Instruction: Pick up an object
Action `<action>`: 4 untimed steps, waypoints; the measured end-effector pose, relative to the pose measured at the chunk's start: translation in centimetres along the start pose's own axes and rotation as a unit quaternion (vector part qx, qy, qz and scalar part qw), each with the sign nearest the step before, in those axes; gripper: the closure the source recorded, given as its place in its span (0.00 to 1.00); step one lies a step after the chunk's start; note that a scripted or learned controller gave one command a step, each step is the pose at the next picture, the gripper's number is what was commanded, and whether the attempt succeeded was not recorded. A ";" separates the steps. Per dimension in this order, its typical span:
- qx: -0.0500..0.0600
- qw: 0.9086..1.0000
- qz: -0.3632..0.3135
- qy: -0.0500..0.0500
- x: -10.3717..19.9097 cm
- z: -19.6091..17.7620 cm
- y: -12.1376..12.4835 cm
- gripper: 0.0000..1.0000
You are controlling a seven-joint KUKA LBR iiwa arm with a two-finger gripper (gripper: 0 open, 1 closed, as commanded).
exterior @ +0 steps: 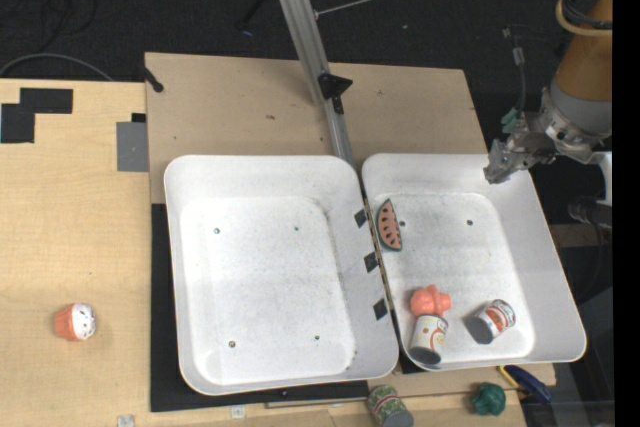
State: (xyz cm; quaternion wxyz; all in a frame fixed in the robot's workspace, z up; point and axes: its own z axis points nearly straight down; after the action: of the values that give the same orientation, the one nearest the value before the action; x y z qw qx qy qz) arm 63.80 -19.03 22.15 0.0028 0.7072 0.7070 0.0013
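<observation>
Grey two-finger gripper (500, 165), finger state unreadable, hovers over right white bin's (540, 225) far rim; small red-white can (491, 320) and orange figure (430, 300) sit close together, risking a mis-grasp.

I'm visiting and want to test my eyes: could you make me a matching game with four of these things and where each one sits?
Things:
1. watermelon slice
2. pink toy
3. orange-and-white ball
4. gripper

Places:
A. on the wooden bench, left of both bins
B. over the right bin's far right corner
C. against the right bin's left wall
D. near the right bin's front, just above a small cup

Pairs: 1-C, 2-D, 3-A, 4-B
</observation>
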 end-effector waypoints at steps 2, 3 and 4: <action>0.005 1.000 -0.002 0.003 6.0 -1.4 -1.8 1.00; 0.005 1.000 -0.002 0.003 11.5 -2.1 -3.2 1.00; 0.006 1.000 -0.002 0.002 15.9 -1.1 -4.5 1.00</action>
State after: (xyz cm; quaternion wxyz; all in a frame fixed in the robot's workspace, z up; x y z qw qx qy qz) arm 59.31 -3.14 23.23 -0.0029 0.7059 0.7084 -0.0013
